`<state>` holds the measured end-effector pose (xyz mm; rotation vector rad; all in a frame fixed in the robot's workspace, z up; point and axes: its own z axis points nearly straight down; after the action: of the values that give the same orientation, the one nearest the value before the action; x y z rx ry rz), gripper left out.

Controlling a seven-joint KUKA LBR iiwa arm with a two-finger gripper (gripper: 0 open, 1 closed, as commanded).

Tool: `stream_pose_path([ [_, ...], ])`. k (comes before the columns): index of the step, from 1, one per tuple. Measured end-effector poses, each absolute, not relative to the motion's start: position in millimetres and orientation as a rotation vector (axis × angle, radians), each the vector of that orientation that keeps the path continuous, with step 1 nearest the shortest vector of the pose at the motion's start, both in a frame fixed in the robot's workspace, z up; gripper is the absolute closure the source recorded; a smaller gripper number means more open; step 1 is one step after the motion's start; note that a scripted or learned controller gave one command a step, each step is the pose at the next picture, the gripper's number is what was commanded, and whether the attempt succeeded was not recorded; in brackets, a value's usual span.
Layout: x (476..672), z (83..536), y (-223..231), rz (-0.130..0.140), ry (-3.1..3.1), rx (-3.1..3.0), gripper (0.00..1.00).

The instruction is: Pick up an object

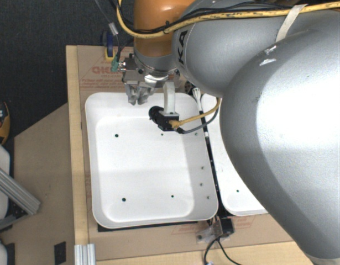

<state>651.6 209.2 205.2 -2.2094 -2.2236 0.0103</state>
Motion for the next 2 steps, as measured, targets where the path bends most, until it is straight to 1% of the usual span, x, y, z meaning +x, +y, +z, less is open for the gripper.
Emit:
stream_pose_path([
  [1,660.5,294.2,141.7,-0.009,-2.220,-2.232,1.00],
  [2,637.0,208.8,220.9,0.009,-2.224,-2.210,1.00],
])
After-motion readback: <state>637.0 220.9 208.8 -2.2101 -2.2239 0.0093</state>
